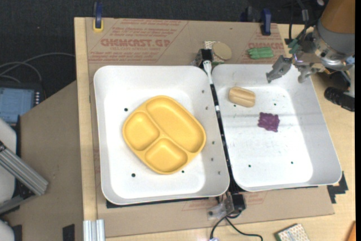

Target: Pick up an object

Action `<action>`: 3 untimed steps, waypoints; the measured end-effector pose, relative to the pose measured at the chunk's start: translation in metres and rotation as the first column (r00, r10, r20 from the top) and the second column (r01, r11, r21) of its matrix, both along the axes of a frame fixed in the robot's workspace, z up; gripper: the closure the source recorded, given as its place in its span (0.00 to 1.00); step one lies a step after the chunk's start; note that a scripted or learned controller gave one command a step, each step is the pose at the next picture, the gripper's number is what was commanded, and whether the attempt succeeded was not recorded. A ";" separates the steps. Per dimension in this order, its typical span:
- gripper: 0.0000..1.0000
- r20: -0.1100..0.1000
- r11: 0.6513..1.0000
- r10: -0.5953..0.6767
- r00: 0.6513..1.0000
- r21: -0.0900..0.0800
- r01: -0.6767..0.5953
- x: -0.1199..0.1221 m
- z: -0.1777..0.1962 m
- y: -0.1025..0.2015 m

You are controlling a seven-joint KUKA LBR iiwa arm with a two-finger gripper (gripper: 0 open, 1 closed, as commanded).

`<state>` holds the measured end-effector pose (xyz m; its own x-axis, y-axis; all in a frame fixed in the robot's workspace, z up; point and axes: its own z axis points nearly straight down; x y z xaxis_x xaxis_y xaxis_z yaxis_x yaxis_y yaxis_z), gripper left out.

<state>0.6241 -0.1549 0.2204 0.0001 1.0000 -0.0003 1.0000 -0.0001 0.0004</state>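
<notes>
A tan bread-roll-shaped object [242,96] lies in the upper left of the right bin [304,166]. A small purple object [269,121] rests near that bin's middle. A yellow divided plate [163,134] fills the middle of the left bin [113,93]. My gripper [292,69] hangs over the right bin's upper right edge, open, with its grey fingers [278,70] spread and nothing between them. It is up and to the right of both small objects.
A green object [260,53] and a round tan disc [222,52] lie on the board behind the bins. Blue clamps [98,15] hold the board's back edge. The arm's orange band [341,8] is at the upper right.
</notes>
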 end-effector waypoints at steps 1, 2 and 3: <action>0.00 -0.008 1.000 -0.004 1.000 0.002 0.004 -0.042 -0.143 -0.019; 1.00 0.004 1.000 -0.001 1.000 -0.002 0.001 -0.038 -0.125 -0.019; 0.00 0.004 1.000 -0.001 1.000 -0.002 0.001 -0.038 -0.125 -0.018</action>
